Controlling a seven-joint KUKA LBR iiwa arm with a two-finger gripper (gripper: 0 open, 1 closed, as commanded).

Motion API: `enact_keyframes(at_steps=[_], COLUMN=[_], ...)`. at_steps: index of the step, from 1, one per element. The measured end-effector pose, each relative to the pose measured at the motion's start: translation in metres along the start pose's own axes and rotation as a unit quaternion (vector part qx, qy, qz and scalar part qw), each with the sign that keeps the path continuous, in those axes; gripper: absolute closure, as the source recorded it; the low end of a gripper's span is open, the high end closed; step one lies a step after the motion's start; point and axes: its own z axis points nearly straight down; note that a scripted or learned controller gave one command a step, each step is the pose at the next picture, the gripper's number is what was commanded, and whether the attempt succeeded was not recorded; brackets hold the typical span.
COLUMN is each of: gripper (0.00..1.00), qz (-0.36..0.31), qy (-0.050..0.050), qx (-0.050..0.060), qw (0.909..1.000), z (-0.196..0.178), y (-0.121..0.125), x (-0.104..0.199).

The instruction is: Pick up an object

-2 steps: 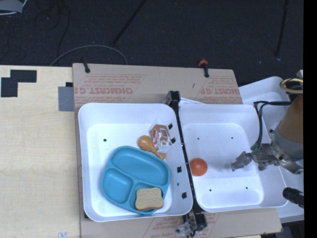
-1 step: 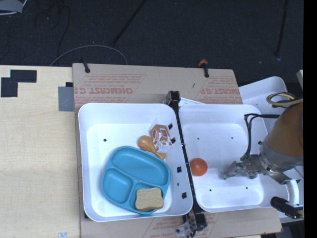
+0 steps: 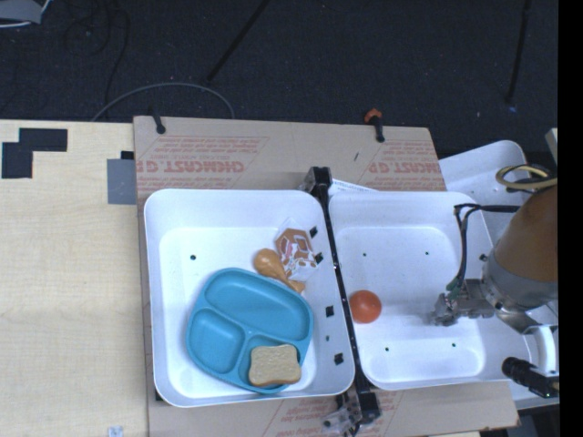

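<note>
An orange ball (image 3: 365, 306) lies on the floor of the right bin (image 3: 410, 244), near its left wall. My gripper (image 3: 446, 310) hangs low over the same bin's right side, about a hand's width to the right of the ball. Nothing shows between its tips. In the left bin (image 3: 173, 244) rests a blue divided plate (image 3: 246, 321) with a slice of bread (image 3: 274, 364) in its front compartment. Behind the plate lie a tan wooden piece (image 3: 273, 266) and a small clear packet with a brown pattern (image 3: 295, 247).
The arm's grey body and orange band (image 3: 530, 244) stand over the right bin's right edge. A black divider strip (image 3: 335, 280) runs between the bins. Cardboard (image 3: 273, 157) lies behind them, with cables on the dark floor beyond.
</note>
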Motion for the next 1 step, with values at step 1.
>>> enact_keyframes(at_steps=[1], gripper=[1.00], qz=[-0.004], qy=[-0.001], qx=[-0.003], qw=[1.0000], z=[-0.0492], y=[0.0019], x=[0.0097])
